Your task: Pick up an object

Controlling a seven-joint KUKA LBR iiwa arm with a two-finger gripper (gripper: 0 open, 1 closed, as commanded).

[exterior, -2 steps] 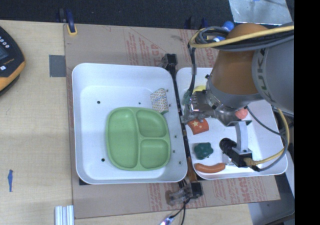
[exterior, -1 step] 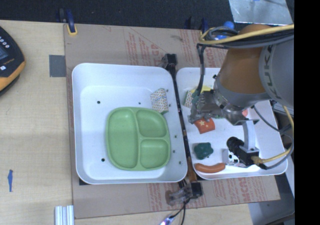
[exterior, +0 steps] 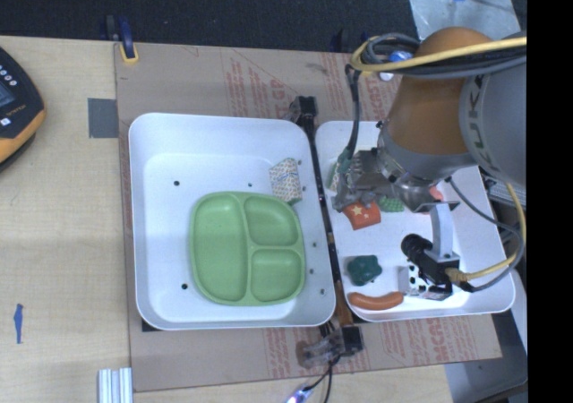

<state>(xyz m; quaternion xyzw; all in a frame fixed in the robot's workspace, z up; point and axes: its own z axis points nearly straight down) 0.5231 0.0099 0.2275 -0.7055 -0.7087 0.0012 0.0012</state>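
Two bins sit side by side; the left bin (exterior: 152, 213) has a green tray (exterior: 248, 247) and a patterned scrap (exterior: 286, 179). The arm (exterior: 448, 106) hangs low over the right bin (exterior: 488, 303), its gripper (exterior: 363, 182) down at that bin's upper left, just above a red block (exterior: 363, 214). Whether it is clenched or released I cannot tell. Nearby lie a green lump (exterior: 363, 269) and a sausage (exterior: 377, 300). It looks like the reaching step; next it needs a clean close, then a lift.
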